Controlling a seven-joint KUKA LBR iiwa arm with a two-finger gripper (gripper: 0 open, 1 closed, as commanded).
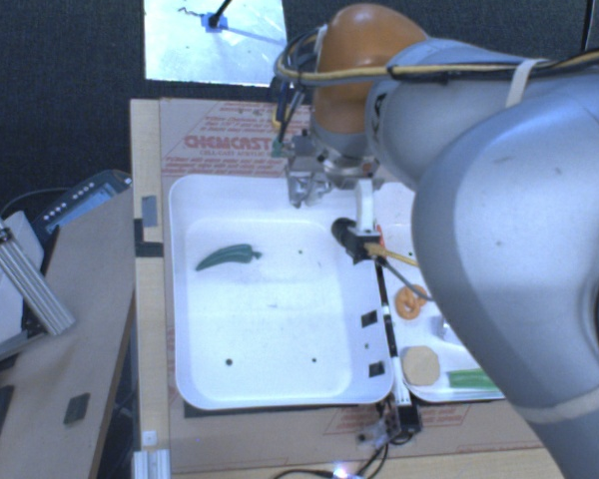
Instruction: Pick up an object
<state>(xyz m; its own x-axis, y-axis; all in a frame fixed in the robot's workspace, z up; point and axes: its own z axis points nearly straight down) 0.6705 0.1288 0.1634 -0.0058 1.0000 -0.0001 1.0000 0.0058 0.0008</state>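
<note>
A: While the arm [499, 218] is hanging over the far edge of the left bin [185, 297], the gripper [301, 190] is sitting well above the floor with nothing between its jaws. Can't tell how wide they're standing; they're reading as a small grey block from here.

B: Target?

A: I'm picking the green pepper [229, 256]. It's lying flat on the left bin's floor, left of centre, well apart from every wall and from the gripper. Nothing is touching it.

B: Approach?

A: I'm thinking: shift toward the camera and to the left until centred over the pepper's middle, rotate the wrist so the jaws are closing across its narrow width, not along its length, then go straight down. It's lying low, so the tips are probably needing to reach nearly to the floor before closing.

B: Looks?

A: Dark green, long, slim, slightly curved, tapering toward its left end. Smooth skin, likely slippery, so a grip on the thicker right part is looking safer.

B: Right bin [449, 392]?

A: Holding a tan disc [420, 365], an orange ring [410, 303] and a green strip [469, 378], partly under the arm. Skipping those.
</note>
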